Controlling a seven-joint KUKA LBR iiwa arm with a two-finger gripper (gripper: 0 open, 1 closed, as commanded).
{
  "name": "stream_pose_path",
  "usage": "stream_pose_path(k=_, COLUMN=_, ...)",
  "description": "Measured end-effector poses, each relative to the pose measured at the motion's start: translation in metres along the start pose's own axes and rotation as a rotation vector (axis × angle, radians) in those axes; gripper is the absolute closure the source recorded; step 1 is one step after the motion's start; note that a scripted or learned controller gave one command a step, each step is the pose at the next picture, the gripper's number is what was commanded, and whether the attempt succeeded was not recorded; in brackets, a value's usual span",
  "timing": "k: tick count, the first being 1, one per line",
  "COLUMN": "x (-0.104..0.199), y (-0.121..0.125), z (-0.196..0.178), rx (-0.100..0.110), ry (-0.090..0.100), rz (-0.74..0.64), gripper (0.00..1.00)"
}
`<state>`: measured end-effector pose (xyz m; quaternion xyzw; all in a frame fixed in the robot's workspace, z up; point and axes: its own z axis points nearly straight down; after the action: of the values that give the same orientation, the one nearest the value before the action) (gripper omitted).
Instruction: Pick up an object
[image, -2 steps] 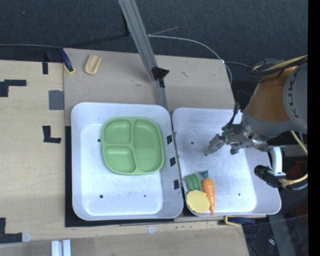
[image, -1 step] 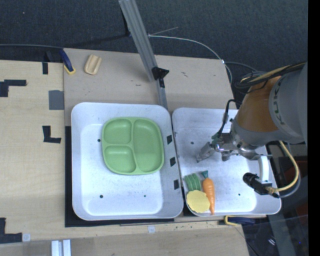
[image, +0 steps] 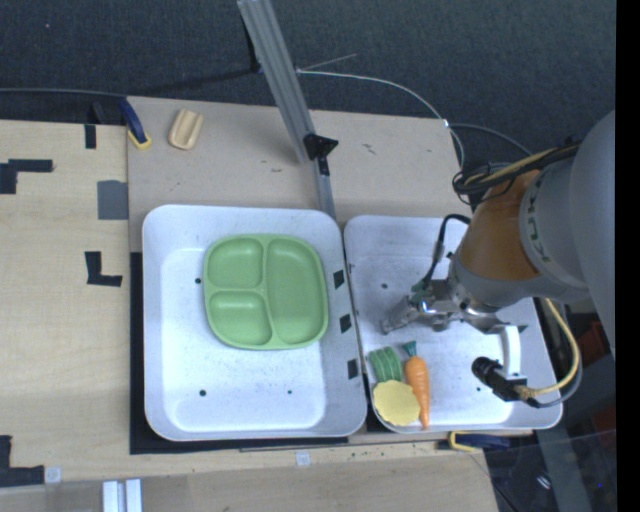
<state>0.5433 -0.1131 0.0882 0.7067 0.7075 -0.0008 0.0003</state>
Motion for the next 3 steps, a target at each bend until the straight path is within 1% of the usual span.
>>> stream_pose_path(k=1, x=0.001, y=0.0, z=-0.011, rx=0.001, ry=0.002, rz=0.0, gripper=1.0)
stream_pose_path(k=2, x=-0.006, y=-0.007, z=-0.066, rx=-0.003, ry=0.001, rz=0.001, gripper=1.0)
stream_pose_path(k=3, x=-0.006, y=-0.014, z=-0.112, rx=-0.004, ry=0.001, rz=0.0, gripper=1.0)
